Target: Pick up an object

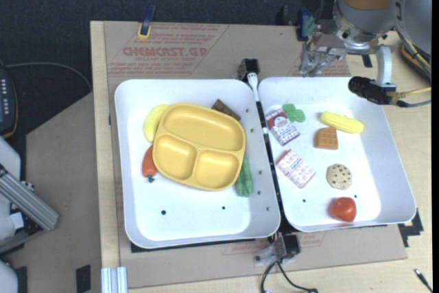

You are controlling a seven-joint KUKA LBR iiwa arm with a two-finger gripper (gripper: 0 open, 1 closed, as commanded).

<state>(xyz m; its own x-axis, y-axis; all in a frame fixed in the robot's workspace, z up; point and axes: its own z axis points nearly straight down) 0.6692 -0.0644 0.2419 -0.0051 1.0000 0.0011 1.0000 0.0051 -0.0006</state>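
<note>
My gripper [319, 64] hangs over the cardboard just beyond the far rim of the right bin [391, 147], with nothing seen in it. Inside that bin lie a yellow corn cob [341, 122], a brown waffle piece [326, 139], a round cookie [338, 176], a red tomato [343, 208], two red-and-white packets [280, 127] [295, 169] and a small green piece [295, 112]. The corn cob is the item closest to the gripper, a little nearer the camera and to its right.
The left bin [130, 202] holds a yellow divided plate [199, 146] lying over a yellow banana [154, 121], a red-orange pepper [149, 163], a green item [244, 180] and a brown piece [223, 108]. A black clip [249, 68] sits where the bins meet.
</note>
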